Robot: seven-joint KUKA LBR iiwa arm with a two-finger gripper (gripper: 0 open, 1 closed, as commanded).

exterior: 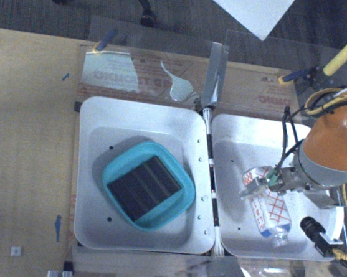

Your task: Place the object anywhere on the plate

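Observation:
A teal square plate lies in the left bin, turned like a diamond. A dark ribbed square covers its middle. In the right bin a clear plastic bottle with a red-and-white label lies on its side, its cap end toward the front. My gripper hangs low over the bottle's upper end, and crumpled clear plastic shows right at its tip. The grey and orange wrist hides part of the bin's right side.
A metal divider runs between the two bins. A black fitting sits at the right bin's front right. Cables loop above the wrist. Clear panels stand behind the bins.

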